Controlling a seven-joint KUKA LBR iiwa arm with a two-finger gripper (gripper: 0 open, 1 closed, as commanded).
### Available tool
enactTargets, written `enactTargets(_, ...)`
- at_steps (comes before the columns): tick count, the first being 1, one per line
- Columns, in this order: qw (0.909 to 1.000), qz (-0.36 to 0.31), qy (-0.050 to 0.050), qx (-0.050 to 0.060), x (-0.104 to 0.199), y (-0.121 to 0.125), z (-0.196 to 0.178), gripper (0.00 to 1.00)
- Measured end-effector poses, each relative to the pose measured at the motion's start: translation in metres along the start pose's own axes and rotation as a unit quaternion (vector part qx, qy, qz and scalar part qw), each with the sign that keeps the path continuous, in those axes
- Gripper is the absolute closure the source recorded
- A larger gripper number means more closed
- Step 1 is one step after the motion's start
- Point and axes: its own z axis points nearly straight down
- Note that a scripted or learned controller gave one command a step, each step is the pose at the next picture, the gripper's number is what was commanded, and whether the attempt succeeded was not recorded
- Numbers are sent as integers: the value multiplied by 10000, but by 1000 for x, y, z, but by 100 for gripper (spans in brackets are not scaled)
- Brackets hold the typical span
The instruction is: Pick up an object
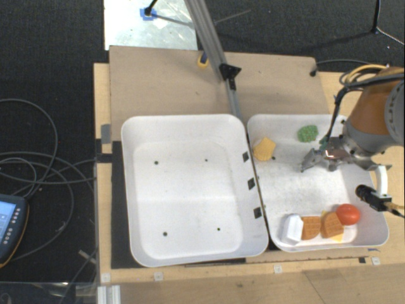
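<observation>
My gripper (pixel 321 161) hangs over the right bin (pixel 285 189), near its right middle, with grey fingers (pixel 309 160) spread and nothing between them. A green lumpy object (pixel 308 133) lies just above it toward the bin's far wall. A yellow block (pixel 264 149) sits at the bin's upper left. Along the near wall lie a white object (pixel 292 228), two orange-brown blocks (pixel 311 227) and a red ball (pixel 347 214).
The left bin (pixel 136 170) stands beside the right one, joined by black clips (pixel 251 183). A grey metal pole (pixel 212 40) slants down from the top to the bins' far edge. Cables and a tablet (pixel 9 223) lie on the floor at left.
</observation>
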Motion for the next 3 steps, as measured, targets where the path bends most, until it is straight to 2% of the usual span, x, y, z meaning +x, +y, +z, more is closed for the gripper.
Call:
enactTargets(1, 10000, -1, -8, -34, -1, 2, -14, 100)
enactTargets(3, 10000, -24, -19, -61, -5, 11, -143, 100)
